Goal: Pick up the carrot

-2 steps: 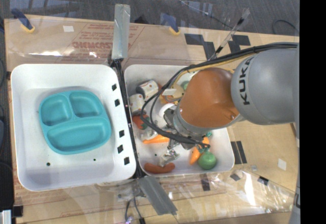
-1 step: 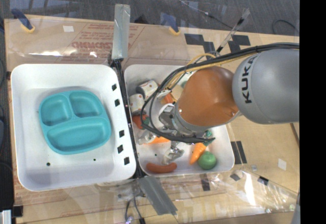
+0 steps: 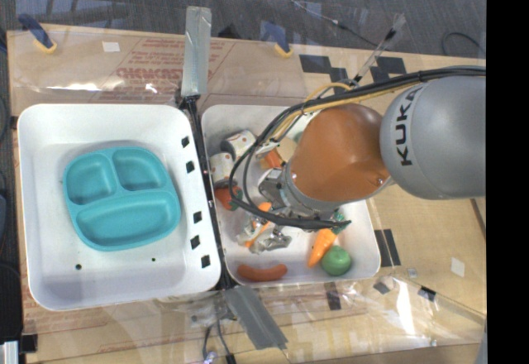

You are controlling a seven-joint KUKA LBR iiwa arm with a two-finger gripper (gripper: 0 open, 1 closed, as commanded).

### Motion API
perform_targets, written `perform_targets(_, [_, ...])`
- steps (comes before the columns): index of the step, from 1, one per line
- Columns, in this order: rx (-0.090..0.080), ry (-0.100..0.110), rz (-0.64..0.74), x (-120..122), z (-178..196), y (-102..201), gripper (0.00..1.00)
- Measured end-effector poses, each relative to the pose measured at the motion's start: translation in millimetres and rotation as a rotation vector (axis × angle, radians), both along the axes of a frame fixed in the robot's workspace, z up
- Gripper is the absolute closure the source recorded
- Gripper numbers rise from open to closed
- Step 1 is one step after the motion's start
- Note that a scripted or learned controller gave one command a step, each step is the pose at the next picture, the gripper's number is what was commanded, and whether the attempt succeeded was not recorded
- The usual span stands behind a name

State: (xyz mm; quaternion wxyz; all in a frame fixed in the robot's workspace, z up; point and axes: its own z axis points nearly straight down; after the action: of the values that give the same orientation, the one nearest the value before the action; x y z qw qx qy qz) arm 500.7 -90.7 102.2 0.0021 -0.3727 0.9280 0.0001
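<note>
Left of the frame: a shallow white plastic bin [image 3: 33, 189], rounded at the corners, glossy, set on a brown cardboard-coloured counter [image 3: 99, 64] under clear sheeting. Inside, a smooth teal plate [image 3: 122, 197] with three compartments, two small ones above and one long one below, lying flat and turned slightly. On the counter above, faint red printing, too washed out to read. Between the bins, a strip of grey tape [image 3: 195, 52] running upward. Centre and right: a second white bin [image 3: 368, 259] of the same make, crowded. Near its upper left, a small white and grey object [image 3: 238, 141], shape unclear. At the lower edge, a reddish-brown sausage-shaped piece [image 3: 262, 272], smooth, lying horizontally. Just right of that, the carrot [image 3: 321, 246], orange, tapered, matte, in the lower right part of this bin; long axis tilted, thick end up and to the right near the arm, narrow tip down and to the left. Touching or just beside its lower right, a round green ball-like item [image 3: 335, 261]. Above these, the arm's glossy orange band [image 3: 339, 151] and grey shell [image 3: 438, 139], lettered "KUK" in black, with black cables looping round. Beneath, the metallic tool [image 3: 269, 240] among small orange and white bits; opening of its fingers cannot be told, nothing clearly held.
</note>
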Motion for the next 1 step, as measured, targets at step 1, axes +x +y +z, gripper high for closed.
perform_targets(1, [-0.006,-0.007,0.194,-11.3,199.4,7.6,1.0])
